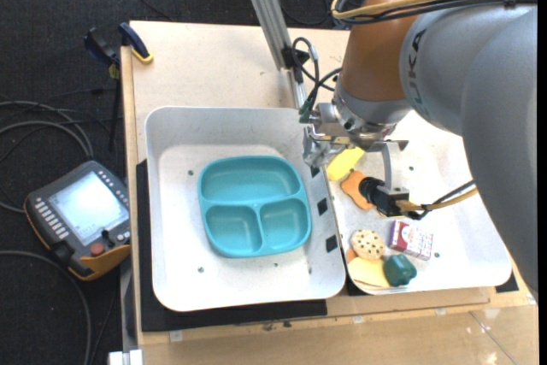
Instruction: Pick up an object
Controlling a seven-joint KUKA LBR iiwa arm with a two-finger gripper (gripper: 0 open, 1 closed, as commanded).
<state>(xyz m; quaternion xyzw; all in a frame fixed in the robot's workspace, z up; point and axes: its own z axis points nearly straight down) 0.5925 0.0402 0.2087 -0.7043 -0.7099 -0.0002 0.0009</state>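
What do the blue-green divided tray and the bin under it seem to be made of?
The tray looks like moulded plastic: one even teal colour, rounded compartment walls, a soft sheen. The left bin looks like white plastic too, matte, with smoothly curved corners and a few dark specks, though thin painted metal cannot be ruled out from here.

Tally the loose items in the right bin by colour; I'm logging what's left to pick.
Yellow: 2, a block under the gripper and a flat piece.
Orange: 1.
Tan speckled cookie: 1.
Green: 1.
Pink-and-white box: 1.
Total: 6.
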